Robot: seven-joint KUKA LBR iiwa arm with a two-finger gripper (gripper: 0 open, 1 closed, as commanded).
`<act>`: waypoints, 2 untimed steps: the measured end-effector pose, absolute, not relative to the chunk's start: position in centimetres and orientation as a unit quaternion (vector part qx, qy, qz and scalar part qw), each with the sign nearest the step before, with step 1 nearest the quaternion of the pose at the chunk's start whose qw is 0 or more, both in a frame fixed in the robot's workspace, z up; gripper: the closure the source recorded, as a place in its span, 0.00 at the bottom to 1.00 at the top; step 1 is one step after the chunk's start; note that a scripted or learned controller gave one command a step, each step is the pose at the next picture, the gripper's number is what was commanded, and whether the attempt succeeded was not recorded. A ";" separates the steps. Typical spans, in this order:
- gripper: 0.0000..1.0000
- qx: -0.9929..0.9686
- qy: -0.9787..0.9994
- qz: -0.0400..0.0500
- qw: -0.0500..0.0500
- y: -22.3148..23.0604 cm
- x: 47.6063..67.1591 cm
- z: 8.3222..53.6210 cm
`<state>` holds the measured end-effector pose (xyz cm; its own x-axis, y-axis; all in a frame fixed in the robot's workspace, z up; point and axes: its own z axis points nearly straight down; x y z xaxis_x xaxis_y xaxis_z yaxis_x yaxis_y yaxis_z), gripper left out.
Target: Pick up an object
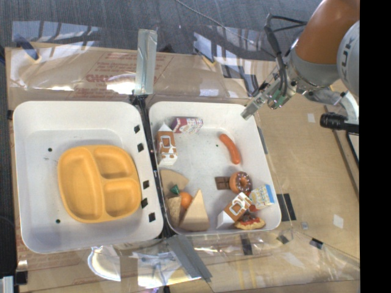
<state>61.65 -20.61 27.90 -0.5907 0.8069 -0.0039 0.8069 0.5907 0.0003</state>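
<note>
Filling the frame's middle, 2 white bins sit side by side; the left bin (36, 118) holds a yellow tray (98, 182); the right bin (201, 108) holds toy foods, a sausage (230, 148) and donut (241, 181) among them; the gripper (252, 110), upper right, hovers over that bin's far corner, holding nothing; finger state unclear.

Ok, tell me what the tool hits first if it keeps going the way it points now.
The tool points down-left toward the right bin. Its tip sits over the bin's upper right rim, so probably the rim or bare floor just inside, before the sausage. Height is unclear.
</note>
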 end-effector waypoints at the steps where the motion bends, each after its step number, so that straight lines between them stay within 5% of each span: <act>1: 1.00 0.224 0.975 0.000 -0.003 -19.8 63.0 16.2; 2: 1.00 0.106 0.994 -0.001 0.004 -21.0 62.3 24.0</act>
<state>62.29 -20.96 24.02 -0.9774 0.2114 -0.0074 0.2114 0.9774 -0.0012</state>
